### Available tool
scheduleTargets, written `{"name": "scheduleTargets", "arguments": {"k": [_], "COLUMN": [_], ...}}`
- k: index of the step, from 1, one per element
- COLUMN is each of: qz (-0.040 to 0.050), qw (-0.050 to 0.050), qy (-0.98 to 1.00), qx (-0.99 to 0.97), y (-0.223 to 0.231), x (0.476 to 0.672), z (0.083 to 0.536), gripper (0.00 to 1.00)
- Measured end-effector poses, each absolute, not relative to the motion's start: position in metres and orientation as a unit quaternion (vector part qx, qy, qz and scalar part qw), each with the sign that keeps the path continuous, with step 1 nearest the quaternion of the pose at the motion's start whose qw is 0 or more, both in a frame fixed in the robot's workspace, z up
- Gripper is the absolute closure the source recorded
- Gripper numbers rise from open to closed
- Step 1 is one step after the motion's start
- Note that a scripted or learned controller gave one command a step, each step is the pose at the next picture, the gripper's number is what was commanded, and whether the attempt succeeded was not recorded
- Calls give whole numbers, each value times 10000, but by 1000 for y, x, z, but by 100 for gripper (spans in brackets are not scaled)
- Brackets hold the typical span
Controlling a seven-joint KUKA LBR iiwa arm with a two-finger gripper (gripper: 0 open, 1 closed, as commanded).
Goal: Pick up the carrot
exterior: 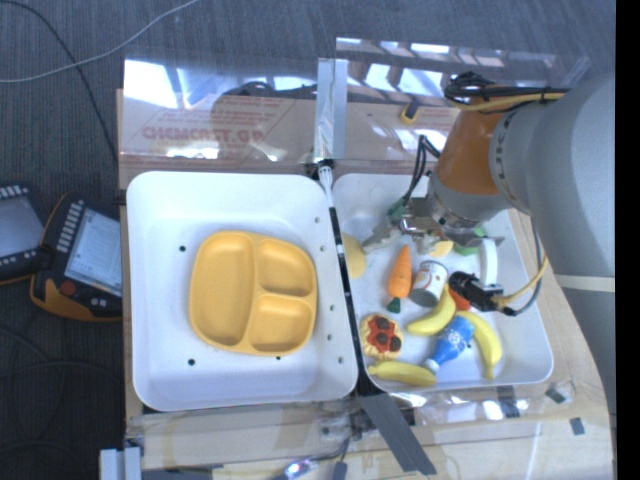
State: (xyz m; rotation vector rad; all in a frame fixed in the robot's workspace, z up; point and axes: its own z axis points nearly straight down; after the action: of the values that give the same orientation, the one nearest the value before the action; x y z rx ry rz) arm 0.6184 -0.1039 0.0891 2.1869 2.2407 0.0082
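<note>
Grey arm [560, 158] w/ orange band reaches in from the right over the right bin [535, 363]. Left bin [160, 368] holds a yellow divided plate [253, 292]. Jaws [415, 226] sit low at the right bin's upper part, just above the carrot [401, 272]; can't tell if they're open or closed. Carrot lies near bin centre, tip up, beside a small can [431, 282]. Below: bananas [470, 328], blue-white bottle [452, 344], pizza slice toy [381, 334].

Red lettering runs across the cardboard panel [215, 133] well left of the jaws — too washed out by glare to read, perhaps beginning "CIGN". No other text is legible.
</note>
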Motion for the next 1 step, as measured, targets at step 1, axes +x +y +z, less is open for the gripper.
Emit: {"name": "scheduleTargets", "arguments": {"k": [1], "qz": [35], "qw": [32], "qy": [7157], "qx": [6984], "y": [-103], "x": [619], "z": [96], "gripper": [100]}}
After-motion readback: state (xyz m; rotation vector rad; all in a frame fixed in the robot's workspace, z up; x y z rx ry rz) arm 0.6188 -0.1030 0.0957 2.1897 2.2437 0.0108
